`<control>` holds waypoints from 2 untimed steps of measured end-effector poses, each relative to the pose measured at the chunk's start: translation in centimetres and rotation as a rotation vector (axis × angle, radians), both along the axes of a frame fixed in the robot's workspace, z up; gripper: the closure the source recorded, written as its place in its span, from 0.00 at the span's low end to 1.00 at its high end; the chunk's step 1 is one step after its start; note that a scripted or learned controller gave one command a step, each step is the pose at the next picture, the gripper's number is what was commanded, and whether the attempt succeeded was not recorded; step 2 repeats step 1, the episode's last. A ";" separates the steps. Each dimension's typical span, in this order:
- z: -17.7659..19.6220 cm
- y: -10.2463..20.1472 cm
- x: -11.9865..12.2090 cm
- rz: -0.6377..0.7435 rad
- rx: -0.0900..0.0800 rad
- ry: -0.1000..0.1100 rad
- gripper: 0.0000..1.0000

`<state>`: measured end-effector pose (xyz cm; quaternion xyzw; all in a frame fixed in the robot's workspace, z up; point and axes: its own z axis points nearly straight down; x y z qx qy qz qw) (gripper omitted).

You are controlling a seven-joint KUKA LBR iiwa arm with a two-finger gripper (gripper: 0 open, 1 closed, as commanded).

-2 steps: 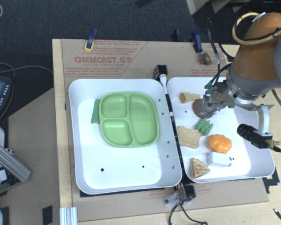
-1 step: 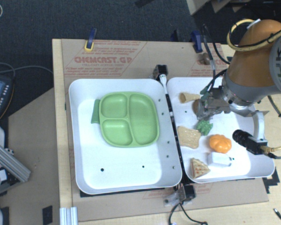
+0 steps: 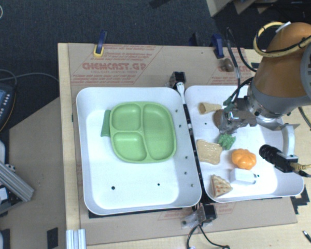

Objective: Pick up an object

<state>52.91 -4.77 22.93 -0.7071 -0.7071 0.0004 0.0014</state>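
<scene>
We're low over the right bin now, the gripper hanging just above a small green object, which looks like our likeliest pick. Whether anything is clamped, or how the tool is set, we cannot tell from up here, because the wrist covers it. To do this step well we'd want to drop straight down, centre on the green piece before closing, and keep clear of the neighbours, since things are crowded. Nearest to us from the tool lies a wedge-shaped piece and a small white object; a little closer to the tool sit an orange fruit-like thing and a tan bread-like slab, that slab just beside the green piece. Just beyond the tool we see a small tan cone. Off to the tool's far side, the left bin holds a green divided plate, well apart from the action.
</scene>
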 end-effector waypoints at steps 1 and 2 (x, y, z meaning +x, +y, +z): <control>-1.1 0.8 -1.1 0.000 0.000 0.002 1.00; -1.1 0.8 -1.1 0.000 0.000 0.002 1.00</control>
